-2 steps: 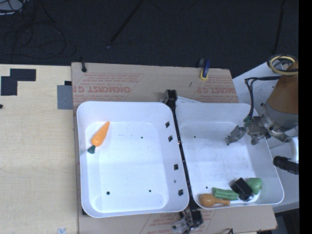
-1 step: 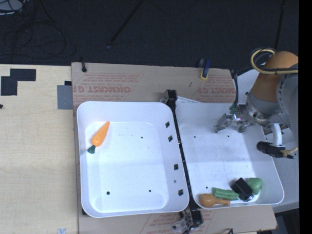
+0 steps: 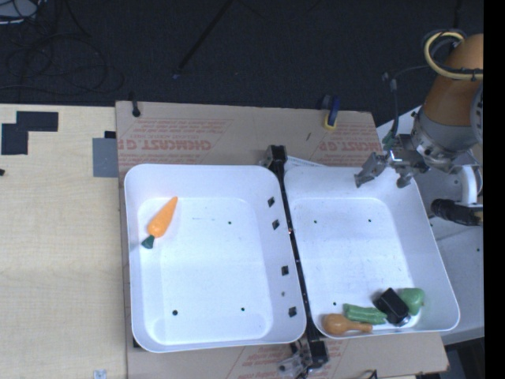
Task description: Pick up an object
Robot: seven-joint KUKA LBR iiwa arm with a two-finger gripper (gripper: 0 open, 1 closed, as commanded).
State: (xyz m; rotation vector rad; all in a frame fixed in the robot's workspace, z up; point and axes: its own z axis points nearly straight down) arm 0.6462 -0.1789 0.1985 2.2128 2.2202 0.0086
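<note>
The gripper [image 3: 384, 169] hangs over the top edge of the right bin [image 3: 359, 235], jaws wide and holding nothing. A carrot [image 3: 162, 218] lies in the left bin [image 3: 205, 181]. The cardboard [image 3: 237, 136] has upside-down red writing, too blurry to read.

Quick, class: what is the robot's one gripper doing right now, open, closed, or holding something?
Gripper: open, holding nothing, hovering over the far right corner of the right bin.

- The bench [image 3: 55, 235] is pale wood.
- A brown cardboard sheet [image 3: 237, 133] lies on it.
- Two white bins, left bin [image 3: 134, 212] and right bin [image 3: 430, 243], sit side by side on the cardboard.
</note>
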